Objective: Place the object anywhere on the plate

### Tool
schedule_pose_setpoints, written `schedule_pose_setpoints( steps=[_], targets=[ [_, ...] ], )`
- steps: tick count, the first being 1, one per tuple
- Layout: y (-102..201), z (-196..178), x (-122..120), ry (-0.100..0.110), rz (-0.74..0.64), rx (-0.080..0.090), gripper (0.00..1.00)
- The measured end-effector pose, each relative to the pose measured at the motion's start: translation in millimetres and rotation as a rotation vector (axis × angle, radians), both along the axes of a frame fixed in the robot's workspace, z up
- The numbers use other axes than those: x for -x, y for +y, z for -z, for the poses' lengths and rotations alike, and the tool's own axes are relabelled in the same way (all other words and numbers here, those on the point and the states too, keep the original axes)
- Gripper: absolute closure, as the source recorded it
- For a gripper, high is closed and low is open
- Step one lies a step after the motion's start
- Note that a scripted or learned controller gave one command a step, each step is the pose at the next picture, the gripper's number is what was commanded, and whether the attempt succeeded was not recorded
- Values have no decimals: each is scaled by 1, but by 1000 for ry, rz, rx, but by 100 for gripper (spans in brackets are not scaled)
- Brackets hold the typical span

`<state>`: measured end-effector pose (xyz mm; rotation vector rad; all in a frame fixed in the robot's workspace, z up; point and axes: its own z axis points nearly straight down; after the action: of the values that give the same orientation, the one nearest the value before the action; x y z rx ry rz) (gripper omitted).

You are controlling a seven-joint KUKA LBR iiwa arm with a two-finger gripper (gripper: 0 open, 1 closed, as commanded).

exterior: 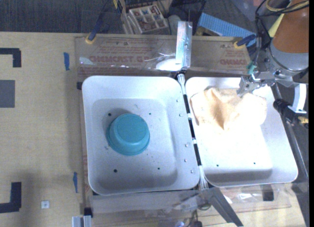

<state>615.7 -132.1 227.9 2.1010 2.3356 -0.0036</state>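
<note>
The hand (245, 84) sits at the far edge of the right bin (279, 167), its metal fingertips pointing down toward a crumpled cream-coloured cloth (226, 109); glare on the white bin floor and the small size of the fingers make it impossible to tell whether they are spread or closed, or whether they pinch any fabric. The cloth spreads from just below the hand toward the wall shared by the two bins, with one raised fold right beside the fingertips and its pale edges fading into the overexposed bin surface, so its outline on the near side is hard to trace. The arm (293, 29) rises behind and to the right of the hand, grey with an orange section, and is cut off by the top and right edges of the frame. Well away from the hand, across the dividing wall, the left bin (98, 93) holds a round teal plate (128, 133), which looks like a shallow dish seen from above; whether it is upright or upside down cannot be told. Beyond the bins, past the hand, lies a sheet of clear plastic (132, 59) with faint lettering, and the wooden bench (34, 137) extends far to the left.
</note>
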Motion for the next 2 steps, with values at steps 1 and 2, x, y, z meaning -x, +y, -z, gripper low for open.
schedule_pose_setpoints(
  steps=[1, 2],
  targets=[
    [0, 4, -1, 1, -2, -1, 100],
    [60, 1, -2, 2, -402, -3, 100]
  ],
)
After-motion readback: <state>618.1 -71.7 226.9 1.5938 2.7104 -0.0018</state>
